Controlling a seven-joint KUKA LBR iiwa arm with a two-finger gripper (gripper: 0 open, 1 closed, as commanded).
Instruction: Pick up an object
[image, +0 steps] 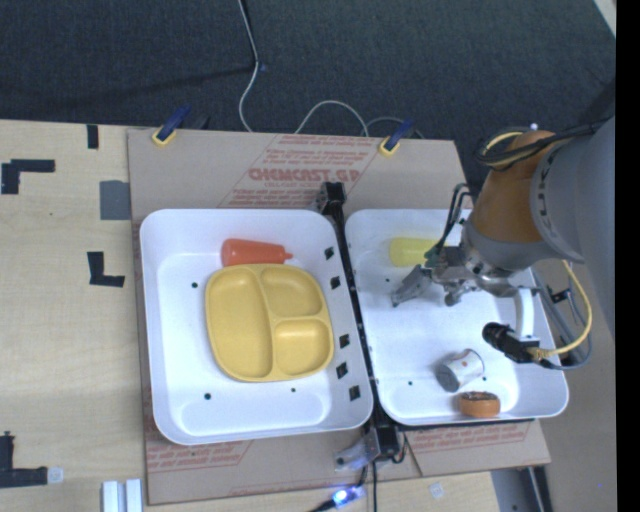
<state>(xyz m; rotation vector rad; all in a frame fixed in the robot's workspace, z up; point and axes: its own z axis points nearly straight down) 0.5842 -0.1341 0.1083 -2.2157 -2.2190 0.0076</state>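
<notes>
My gripper (432, 295) hangs over the upper middle of the right bin (540, 400). Its two grey fingers (407, 293) are spread apart, open, with only white bin floor between them. A pale yellow object (407, 250) lies just behind the gripper, near the bin's far left corner, partly covered by the wrist. A small grey and white cylinder (458, 370) lies on its side toward the front of the bin. An orange-brown ring-shaped piece (479, 403) sits at the front edge beside it.
The left bin (170, 400) holds a yellow divided plate (268, 322) and an orange carrot-shaped toy (255, 251) behind it. A black divider (347, 300) runs between the bins. Cables (570, 330) loop off the arm at the right.
</notes>
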